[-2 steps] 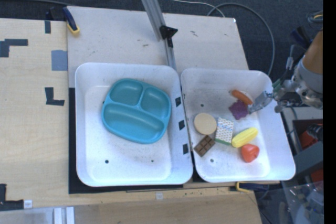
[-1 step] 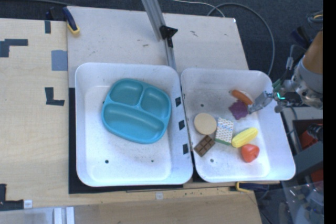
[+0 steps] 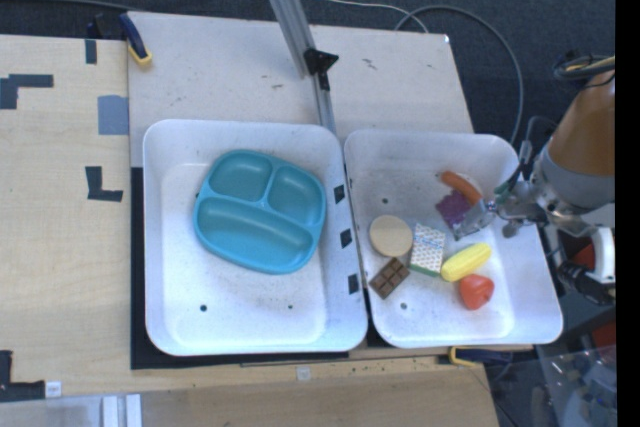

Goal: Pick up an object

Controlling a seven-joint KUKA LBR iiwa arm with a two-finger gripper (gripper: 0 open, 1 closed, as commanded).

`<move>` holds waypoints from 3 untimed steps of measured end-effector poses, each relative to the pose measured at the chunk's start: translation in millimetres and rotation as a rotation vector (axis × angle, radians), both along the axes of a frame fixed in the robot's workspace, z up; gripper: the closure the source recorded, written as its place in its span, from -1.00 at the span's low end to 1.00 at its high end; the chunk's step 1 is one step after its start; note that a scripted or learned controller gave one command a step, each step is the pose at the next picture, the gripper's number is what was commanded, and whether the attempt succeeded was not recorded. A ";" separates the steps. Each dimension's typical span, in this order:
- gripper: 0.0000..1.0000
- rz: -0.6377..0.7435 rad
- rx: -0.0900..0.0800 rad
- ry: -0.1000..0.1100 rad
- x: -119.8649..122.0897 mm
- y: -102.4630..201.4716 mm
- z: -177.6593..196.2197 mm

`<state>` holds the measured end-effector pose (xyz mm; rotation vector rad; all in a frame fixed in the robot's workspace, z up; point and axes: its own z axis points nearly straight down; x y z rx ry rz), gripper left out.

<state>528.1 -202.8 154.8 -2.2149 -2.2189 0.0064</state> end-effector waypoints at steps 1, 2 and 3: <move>-1.00 0.001 0.000 -0.001 0.3 6.9 -45.5; -1.00 0.000 0.001 -0.009 2.5 8.0 -62.5; 1.00 0.002 -0.003 -0.016 4.4 6.7 -49.5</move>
